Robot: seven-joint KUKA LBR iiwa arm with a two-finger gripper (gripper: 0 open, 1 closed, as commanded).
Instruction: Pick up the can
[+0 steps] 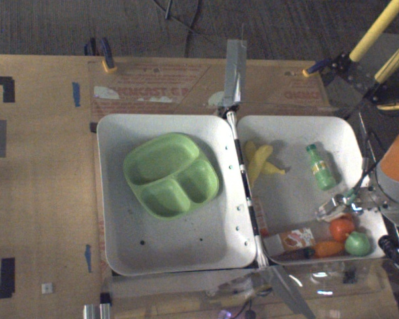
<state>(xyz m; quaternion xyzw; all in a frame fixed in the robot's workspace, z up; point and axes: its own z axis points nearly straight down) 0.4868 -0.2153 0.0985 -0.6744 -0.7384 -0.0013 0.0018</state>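
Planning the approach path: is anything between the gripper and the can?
Nothing visible does. Bare floor of the right bin lies between the gripper and the can. An orange fruit sits by the can's end nearer the gripper.

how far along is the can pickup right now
Nothing looks done yet: the red-labelled container, the likeliest can, lies on its side by the front wall of the right bin. In hand: the gripper is in that bin near the tomato, apart from the container. Left: reach the container, grip it and lift it.
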